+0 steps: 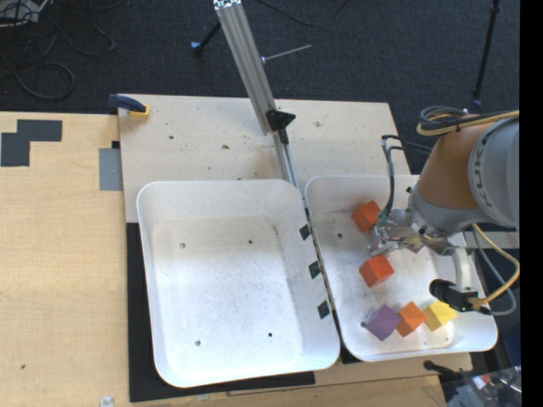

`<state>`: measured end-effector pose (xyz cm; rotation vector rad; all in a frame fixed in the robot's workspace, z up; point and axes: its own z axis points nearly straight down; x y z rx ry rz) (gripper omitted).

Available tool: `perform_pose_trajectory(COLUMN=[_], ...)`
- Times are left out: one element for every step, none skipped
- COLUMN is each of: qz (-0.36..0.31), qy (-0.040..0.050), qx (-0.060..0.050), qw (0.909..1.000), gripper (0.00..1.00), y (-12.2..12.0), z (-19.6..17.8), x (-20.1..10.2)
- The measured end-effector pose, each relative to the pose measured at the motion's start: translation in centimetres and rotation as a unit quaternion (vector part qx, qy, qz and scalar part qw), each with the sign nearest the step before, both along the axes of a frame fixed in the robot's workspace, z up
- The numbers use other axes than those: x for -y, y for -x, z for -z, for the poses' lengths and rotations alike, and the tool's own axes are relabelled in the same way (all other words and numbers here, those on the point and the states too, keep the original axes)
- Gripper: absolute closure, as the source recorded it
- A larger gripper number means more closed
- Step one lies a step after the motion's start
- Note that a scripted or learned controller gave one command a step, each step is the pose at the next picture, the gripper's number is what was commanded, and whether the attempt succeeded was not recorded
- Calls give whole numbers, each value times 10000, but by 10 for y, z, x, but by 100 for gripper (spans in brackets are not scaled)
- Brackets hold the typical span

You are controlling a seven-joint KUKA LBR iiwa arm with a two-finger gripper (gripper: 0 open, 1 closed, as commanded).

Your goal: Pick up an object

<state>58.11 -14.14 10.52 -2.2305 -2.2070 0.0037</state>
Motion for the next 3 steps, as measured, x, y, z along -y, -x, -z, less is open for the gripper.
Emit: perform_pose_trajectory(qz=[-54,-56,-66], qy=[8,7,3], qx=[37,34,1], qw=[10000,10000,10000], gripper=[100,100,100], y=[-5,-10,-10], z=[-62,-106,-97], x=[2,2,1])
